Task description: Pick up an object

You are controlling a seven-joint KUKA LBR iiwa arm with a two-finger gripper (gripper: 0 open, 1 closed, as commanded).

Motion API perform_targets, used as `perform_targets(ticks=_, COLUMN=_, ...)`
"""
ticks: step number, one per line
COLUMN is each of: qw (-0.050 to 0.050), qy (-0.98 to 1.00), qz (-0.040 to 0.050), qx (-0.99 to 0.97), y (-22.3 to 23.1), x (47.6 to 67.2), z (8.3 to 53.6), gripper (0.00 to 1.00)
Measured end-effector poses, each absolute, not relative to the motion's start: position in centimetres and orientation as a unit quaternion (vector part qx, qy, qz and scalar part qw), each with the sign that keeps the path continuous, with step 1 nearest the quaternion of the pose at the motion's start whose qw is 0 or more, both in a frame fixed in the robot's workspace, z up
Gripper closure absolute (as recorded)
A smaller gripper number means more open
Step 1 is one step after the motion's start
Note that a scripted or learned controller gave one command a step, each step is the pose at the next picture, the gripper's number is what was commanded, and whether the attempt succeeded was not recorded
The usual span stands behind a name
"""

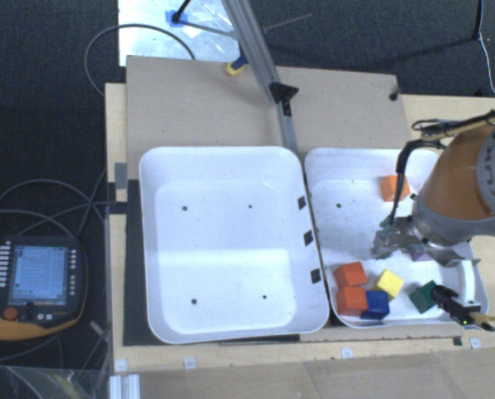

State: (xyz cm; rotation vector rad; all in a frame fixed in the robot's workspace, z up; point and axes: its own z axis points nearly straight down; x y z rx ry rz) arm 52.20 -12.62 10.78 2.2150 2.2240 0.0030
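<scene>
The gripper (pixel 388 244) hangs low in the right bin (pixel 339 173), just above and left of a yellow block (pixel 389 283). Near the bin's front lie two orange blocks (pixel 351 274) stacked close together, a blue block (pixel 377 303) and a green block (pixel 423 294). Another orange block (pixel 392 188) sits at the back of the bin, partly behind a black cable. The arm's grey and orange wrist covers the bin's right part. Nothing shows between the fingers.
The left bin (pixel 160 173) stands beside the right one. A slanted metal pole (pixel 256 44) crosses the bench at the back. A teach pendant (pixel 36 285) lies on the floor at the left.
</scene>
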Motion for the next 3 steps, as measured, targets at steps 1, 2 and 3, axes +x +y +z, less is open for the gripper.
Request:
perform_targets(ticks=1, qw=0.003, qy=0.709, qz=0.0016, qx=0.705, y=-12.4, x=53.0, z=15.3, gripper=1.00)
perform_targets(ticks=2, qw=0.003, qy=0.709, qz=0.0021, qx=0.705, y=-11.6, x=53.6, z=20.2, gripper=1.00)
perform_targets(ticks=3, qw=0.004, qy=0.709, qz=0.0024, qx=0.705, y=-11.6, x=54.6, z=26.3, gripper=1.00)
